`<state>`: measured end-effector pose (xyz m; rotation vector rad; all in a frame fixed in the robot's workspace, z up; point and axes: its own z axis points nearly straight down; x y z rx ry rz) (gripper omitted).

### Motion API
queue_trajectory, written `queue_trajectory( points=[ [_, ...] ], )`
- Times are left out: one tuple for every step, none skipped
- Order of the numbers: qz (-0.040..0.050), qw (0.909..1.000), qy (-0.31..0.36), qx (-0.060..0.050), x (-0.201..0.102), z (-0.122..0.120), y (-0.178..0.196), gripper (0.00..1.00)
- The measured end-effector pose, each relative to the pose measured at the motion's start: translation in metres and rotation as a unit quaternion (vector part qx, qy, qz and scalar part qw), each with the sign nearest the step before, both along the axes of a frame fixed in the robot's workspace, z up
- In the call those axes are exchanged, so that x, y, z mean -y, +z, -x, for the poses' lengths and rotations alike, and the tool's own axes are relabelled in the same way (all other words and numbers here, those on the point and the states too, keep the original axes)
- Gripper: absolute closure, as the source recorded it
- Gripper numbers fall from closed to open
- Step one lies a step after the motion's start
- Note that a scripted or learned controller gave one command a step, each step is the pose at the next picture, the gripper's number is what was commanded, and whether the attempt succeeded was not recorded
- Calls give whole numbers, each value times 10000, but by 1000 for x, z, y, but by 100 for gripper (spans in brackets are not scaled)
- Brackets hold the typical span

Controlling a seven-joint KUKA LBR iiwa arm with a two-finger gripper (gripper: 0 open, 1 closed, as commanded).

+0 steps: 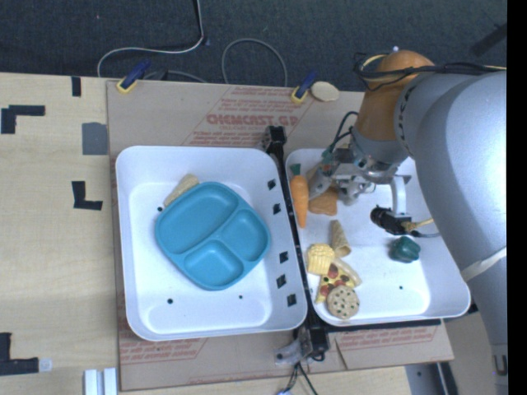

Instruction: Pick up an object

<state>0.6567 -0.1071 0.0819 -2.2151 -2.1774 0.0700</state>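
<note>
While pincer (336, 181) (grip state unclear) hovers | carrot (299, 201), brown block (324, 203) beside | cookie (342, 302) apart

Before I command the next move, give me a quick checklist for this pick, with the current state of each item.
1. Gripper over the right bin: ok, it is at the bin's upper left.
2. A pick target close by: ok, the brown block lies just below it, beside the carrot.
3. Block between the fingers: cannot tell.
4. Other items away from the gripper: ok, the corn, cone, cookie and green piece lie lower in the bin.
5. Left bin: ok, the blue tray rests flat.
</note>
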Motion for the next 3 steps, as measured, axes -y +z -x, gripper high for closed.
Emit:
queue_trajectory(
  points=[
    [-70, 10000, 28, -18, 5, -1, 0, 0],
    [5, 10000, 4, 2, 0, 0, 0, 0],
    [3, 10000, 1, 2, 0, 0, 0, 0]
  ],
)
